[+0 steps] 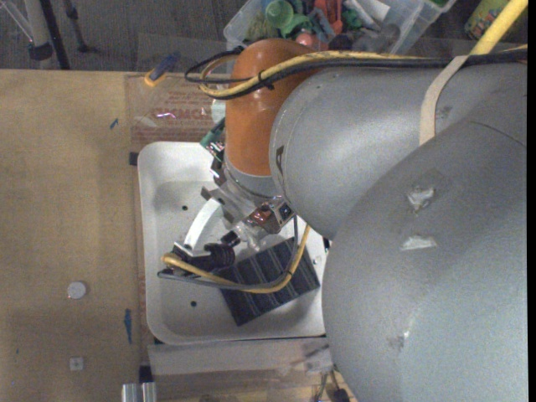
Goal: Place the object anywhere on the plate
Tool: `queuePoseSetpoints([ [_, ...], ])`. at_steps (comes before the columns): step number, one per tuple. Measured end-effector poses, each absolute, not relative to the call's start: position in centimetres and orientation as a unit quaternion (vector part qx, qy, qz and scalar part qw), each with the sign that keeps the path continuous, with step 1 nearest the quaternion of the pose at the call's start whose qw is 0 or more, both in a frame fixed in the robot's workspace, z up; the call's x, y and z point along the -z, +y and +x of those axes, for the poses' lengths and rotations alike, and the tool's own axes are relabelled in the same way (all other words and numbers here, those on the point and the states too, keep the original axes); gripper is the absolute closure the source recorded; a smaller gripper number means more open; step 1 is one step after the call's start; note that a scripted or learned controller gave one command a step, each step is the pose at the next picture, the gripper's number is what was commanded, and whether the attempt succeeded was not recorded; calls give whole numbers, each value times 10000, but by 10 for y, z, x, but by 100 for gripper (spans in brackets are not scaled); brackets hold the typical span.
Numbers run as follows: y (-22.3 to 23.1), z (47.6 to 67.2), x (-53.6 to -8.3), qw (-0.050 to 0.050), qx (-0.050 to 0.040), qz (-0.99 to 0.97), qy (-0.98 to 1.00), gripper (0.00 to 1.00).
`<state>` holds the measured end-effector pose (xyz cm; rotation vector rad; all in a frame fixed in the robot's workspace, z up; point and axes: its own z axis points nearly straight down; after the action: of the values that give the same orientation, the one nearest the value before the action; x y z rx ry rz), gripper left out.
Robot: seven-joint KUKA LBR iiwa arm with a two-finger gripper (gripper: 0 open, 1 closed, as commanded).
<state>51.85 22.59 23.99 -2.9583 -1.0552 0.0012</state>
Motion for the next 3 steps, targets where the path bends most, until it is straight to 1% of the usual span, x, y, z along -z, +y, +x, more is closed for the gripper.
queuePoseSetpoints([
  [1, 225, 581, -225, 1, -9, -9088, -4171, 100],
  [2, 211, 643, -248, 2, -6, -8989, -4382, 100],
  [3, 225, 593, -182, 12, -20, -8582, -5132, 100],
])
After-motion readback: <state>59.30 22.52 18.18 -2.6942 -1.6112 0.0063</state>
